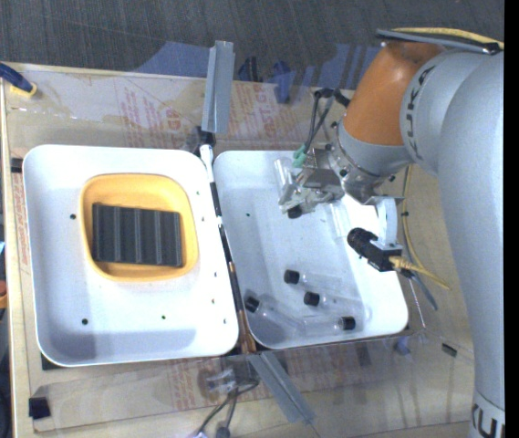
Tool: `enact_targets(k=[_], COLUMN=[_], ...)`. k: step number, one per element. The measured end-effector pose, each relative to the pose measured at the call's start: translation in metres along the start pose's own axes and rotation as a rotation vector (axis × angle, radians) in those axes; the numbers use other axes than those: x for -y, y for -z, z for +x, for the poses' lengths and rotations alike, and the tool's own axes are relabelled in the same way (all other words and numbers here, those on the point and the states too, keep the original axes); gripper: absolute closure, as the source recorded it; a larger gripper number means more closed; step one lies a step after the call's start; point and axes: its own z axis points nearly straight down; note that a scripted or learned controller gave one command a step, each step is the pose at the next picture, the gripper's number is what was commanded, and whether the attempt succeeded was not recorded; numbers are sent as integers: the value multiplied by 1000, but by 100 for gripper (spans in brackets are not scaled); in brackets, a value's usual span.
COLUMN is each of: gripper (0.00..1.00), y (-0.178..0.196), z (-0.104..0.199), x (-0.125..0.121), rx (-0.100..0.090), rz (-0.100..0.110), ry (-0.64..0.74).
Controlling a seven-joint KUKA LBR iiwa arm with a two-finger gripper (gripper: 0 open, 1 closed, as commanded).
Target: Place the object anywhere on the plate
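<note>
1. Nearest the camera, clear objects with black caps (312, 297) lie scattered in the right bin (241, 190) toward its front edge, at about 6 o'clock from the hand and well apart from it.
2. They look transparent, small and tube-like; their exact shape is hard to tell.
3. The yellow plate (104, 192), bearing a dark ribbed insert, sits in the left bin (49, 245), at 9 o'clock from the hand.
4. Farther back, the hand (294, 199) hangs over the right bin's rear; how wide it stands I cannot tell.

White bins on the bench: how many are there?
2. The left bin holds a yellow plate; the right bin sits beside it, under the gripper. None seems hidden.
</note>
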Motion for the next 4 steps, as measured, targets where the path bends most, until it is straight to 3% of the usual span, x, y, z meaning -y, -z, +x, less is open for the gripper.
enact_targets(k=[1,2,3,4], gripper=[100,100,100,0], y=[2,-4,-23,-22], z=[46,90,102,102], x=[-30,-33,-16,-16], rx=[2,3,3,4], rz=[-5,-2,-3,-3], ry=[60,328,487,486])
